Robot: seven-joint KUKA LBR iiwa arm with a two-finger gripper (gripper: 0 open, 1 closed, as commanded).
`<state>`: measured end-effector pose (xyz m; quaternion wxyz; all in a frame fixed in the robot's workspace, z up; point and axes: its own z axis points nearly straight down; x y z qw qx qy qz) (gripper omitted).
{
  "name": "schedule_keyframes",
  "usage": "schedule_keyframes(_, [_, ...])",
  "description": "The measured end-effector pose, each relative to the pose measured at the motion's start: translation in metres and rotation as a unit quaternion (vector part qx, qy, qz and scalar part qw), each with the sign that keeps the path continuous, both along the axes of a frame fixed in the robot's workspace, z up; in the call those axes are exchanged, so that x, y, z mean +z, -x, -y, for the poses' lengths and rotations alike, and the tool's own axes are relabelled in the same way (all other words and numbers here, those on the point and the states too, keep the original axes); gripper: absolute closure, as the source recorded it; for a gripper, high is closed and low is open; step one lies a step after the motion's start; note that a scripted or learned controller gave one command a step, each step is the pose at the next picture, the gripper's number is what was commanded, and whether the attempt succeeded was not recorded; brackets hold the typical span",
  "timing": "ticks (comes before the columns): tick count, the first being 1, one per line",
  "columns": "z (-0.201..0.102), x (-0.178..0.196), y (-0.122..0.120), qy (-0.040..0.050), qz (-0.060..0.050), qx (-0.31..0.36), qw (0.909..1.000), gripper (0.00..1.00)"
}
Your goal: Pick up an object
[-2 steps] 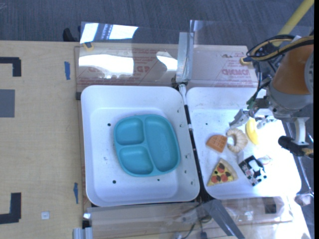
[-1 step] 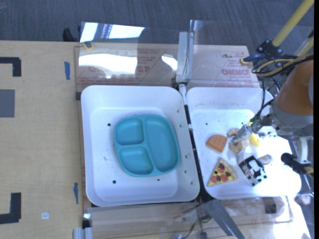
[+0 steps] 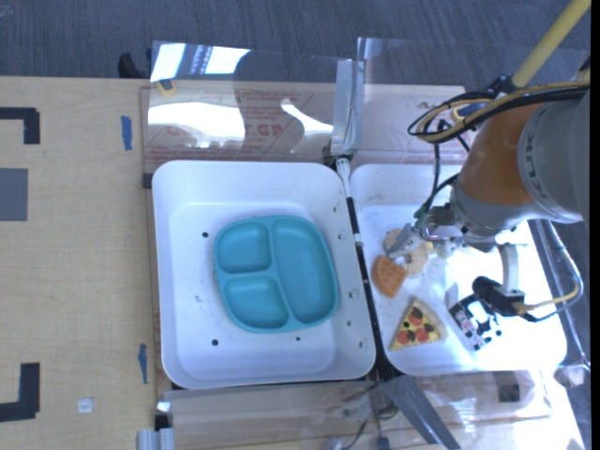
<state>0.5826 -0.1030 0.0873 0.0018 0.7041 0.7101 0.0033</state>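
Starting left: bare plywood bench (image 3: 75, 251), black marks along edge. Left bin (image 3: 178, 204) holds teal divided plate (image 3: 277, 272), centred, lying flat. Right bin (image 3: 553, 345) holds likely targets: waffle-like toy (image 3: 389, 275), pizza slice toy (image 3: 417, 326), well clear of walls, probably for easy reach. Gripper (image 3: 405, 244) low over pale item just above waffle; whether it grasps anything, cannot tell. Grey carpet beyond bench.
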Motion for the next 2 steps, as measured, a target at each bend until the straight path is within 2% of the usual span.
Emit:
schedule_keyframes(1, [0.004, 0.012, -0.001, 0.0017, 0.003, -0.003, 1.0, 1.0])
schedule_keyframes(2, [-0.059, 0.103, -0.019, -0.0001, 0.002, 0.0, 1.0, 1.0])
